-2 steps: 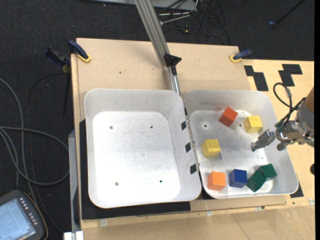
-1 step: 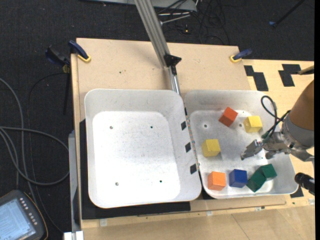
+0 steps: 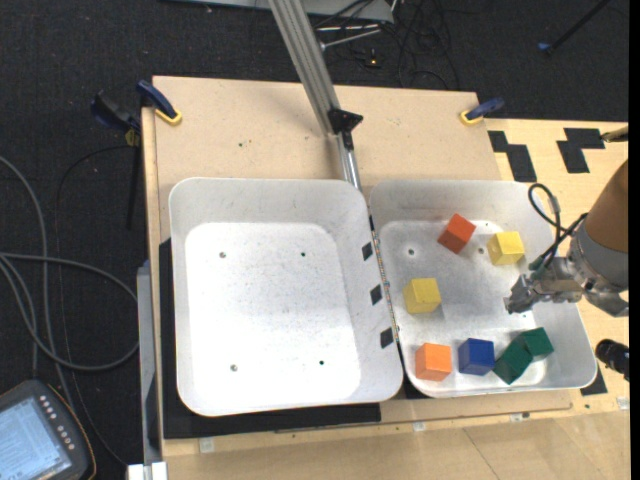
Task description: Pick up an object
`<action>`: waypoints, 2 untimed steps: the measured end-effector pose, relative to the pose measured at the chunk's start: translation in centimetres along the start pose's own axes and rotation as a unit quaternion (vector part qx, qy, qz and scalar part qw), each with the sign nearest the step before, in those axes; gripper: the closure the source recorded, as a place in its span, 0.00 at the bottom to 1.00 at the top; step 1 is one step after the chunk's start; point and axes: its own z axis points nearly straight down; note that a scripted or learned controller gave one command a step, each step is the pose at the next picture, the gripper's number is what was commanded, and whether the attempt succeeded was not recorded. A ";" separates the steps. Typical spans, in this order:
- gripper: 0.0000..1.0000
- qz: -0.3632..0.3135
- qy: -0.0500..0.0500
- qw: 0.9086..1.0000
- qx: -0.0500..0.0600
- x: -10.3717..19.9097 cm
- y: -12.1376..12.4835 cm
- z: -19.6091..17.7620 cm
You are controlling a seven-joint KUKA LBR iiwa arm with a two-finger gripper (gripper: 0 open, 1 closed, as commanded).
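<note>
Arm over the right bin, gripper low among 6 blocks

The gripper (image 3: 522,300) is small and dark, so whether it is clenched or released cannot be told; the arm is cut off at the right edge. Nearest, along the right bin's (image 3: 400,353) front wall, lie an orange block (image 3: 433,360), a blue block (image 3: 477,356) and a green block (image 3: 523,353) just below the gripper. Farther back sit 2 yellow blocks (image 3: 422,295) (image 3: 506,247) and another orange one (image 3: 458,233). The left bin (image 3: 190,298) lies beside.

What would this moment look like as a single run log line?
pincer low in right bin, grip unclear | nearest: green block | also orange, yellow, blue blocks | nothing seen held | left bin
</note>
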 end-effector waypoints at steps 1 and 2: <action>1.00 -0.001 -0.001 1.000 -0.002 -0.2 0.5 -4.3; 1.00 -0.001 0.000 1.000 0.000 -0.2 0.6 -4.8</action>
